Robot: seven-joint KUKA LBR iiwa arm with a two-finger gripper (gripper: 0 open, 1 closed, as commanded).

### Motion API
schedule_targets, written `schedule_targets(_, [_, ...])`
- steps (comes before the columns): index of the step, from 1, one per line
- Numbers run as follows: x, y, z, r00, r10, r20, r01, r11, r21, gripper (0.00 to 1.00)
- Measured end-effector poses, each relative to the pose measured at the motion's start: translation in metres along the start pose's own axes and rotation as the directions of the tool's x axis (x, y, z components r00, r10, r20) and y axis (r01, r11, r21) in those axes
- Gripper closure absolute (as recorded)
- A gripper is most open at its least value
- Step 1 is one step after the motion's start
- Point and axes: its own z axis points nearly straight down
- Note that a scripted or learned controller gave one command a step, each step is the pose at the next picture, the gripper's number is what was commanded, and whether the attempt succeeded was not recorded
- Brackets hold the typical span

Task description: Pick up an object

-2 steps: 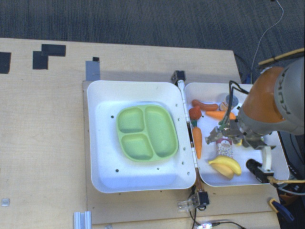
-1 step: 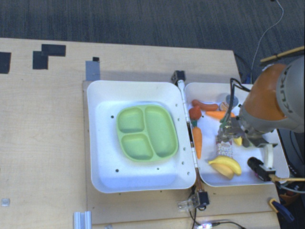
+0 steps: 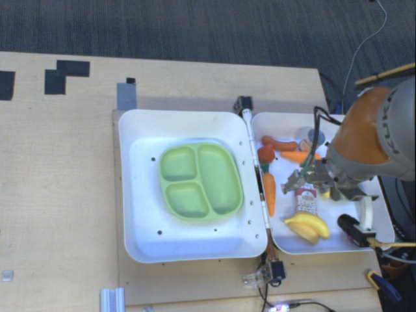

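Reaching over the right bin [image 3: 383,229] from its right edge, the grey-and-orange arm [image 3: 370,138].
Left bin [image 3: 130,174] carries a green divided tray [image 3: 200,181] at its centre. Whether the gripper [image 3: 305,179] holds anything cannot be told; just beneath it lies a small packet [image 3: 307,203], with bananas [image 3: 308,226] near the front edge and a carrot [image 3: 269,194] by the left edge.

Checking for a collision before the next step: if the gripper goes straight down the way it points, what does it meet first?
Probably the small packet lying just under the gripper in the right bin, though depth is hard to judge.
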Motion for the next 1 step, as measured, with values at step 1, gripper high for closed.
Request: schedule_targets(1, [0.0006, 0.0018, -0.0107, 1.0, -0.004, 0.0, 0.004, 1.0, -0.004, 1.0])
